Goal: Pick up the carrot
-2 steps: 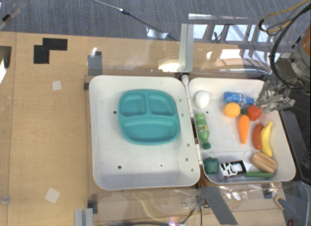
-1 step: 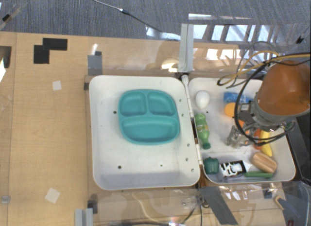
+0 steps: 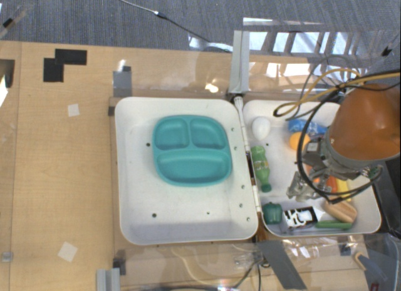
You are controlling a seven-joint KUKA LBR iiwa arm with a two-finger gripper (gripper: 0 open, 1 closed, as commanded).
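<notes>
**Orange carrot tucked under the wrist in the right bin**

Orange is peeking out beneath the arm (image 3: 366, 127): the carrot (image 3: 340, 185) is lying in the right bin (image 3: 376, 221), partly hidden by the wrist, just above a tan bread-like piece (image 3: 341, 210).

Nearest the camera, a green cup (image 3: 272, 212), a black-and-white item (image 3: 299, 217) and a green stick (image 3: 334, 224) are lining the bin's front wall. The gripper (image 3: 305, 186) is hanging low among this clutter, just left of the carrot, probably because the program is aiming there. Whether the jaws are open or closed I cannot tell; cables and the wrist are covering them.

Further back, a green bottle (image 3: 260, 168) is lying along the left wall, with a white egg (image 3: 260, 127), an orange ball (image 3: 299, 140) and something blue (image 3: 302, 125) behind.

The left bin (image 3: 135, 221) is carrying a teal plate (image 3: 191, 149), seemingly waiting as a drop spot.
</notes>
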